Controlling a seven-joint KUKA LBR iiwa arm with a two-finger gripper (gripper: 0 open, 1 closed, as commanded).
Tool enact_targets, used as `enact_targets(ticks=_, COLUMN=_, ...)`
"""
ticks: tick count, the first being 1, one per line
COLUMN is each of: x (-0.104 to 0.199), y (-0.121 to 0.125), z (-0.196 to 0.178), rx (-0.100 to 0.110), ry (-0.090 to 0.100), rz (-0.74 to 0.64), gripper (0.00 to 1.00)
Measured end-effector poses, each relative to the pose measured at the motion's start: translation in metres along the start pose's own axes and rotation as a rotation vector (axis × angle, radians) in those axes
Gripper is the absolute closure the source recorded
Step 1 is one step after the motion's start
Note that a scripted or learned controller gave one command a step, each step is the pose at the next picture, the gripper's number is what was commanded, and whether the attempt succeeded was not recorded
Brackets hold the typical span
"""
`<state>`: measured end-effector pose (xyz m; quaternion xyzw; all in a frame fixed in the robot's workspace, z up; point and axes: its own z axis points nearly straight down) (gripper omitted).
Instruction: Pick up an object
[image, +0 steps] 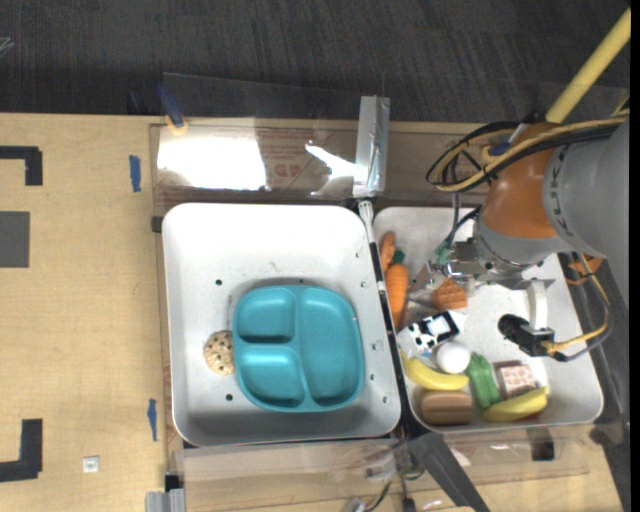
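Bananas (438, 374) and a sausage (447, 406) lie along the right bin's (585, 395) near edge, then an egg (453, 357), a cow toy (436, 328) and carrots (397, 287). Gripper (452, 270) sits low over a small orange piece (451, 295); open or closed, cannot tell. Best descent: straight, clear of neighbours. Left bin (190, 240) holds a teal tray (297, 345) and a cookie (219, 352). Wooden bench (70, 300), dark carpet (300, 40) beyond.

Even bright overhead light; strong glare on clear plastic sheet (250, 160) at 12 o'clock; soft shadows, slight overall blur.
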<state>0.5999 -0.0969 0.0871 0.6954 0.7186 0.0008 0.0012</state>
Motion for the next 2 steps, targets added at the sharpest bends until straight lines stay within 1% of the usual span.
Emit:
enact_targets(ticks=1, x=0.000, y=0.002, z=-0.012, rx=-0.006, ry=0.000, rz=0.001, gripper=1.00)
enact_targets(ticks=2, x=0.081, y=0.042, z=-0.102, rx=-0.006, ry=0.004, rz=0.101, gripper=1.00)
